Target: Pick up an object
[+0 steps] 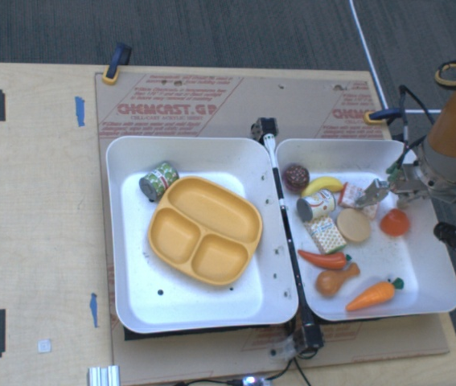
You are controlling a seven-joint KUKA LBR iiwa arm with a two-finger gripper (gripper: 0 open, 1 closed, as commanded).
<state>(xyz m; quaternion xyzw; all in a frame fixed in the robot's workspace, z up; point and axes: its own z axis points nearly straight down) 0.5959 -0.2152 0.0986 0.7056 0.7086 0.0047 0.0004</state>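
Two shallow white bins are seen side by side on the bench. In the left bin [123,240] one yellow three-compartment plastic tray [204,230] is laid at a slant, and one small green-labelled can [158,181] lies on its side just beside the tray's upper-left corner.

The right bin [437,284] holds the rest — nine pieces can be counted: one dark red round fruit [296,176], one yellow banana [322,186], one small white tipped-over cup [315,207], one patterned square packet [326,234], one tan round disc [354,227], one red tomato [394,223], one red chilli pepper [324,258], one brown drumstick [336,279] and one orange carrot with a green top [372,294] (the last lies nearest the lower rim).

The metal two-finger gripper [375,193] is placed low over the right bin's upper part, just above the disc and near the banana. Whether anything is gripped cannot be told.
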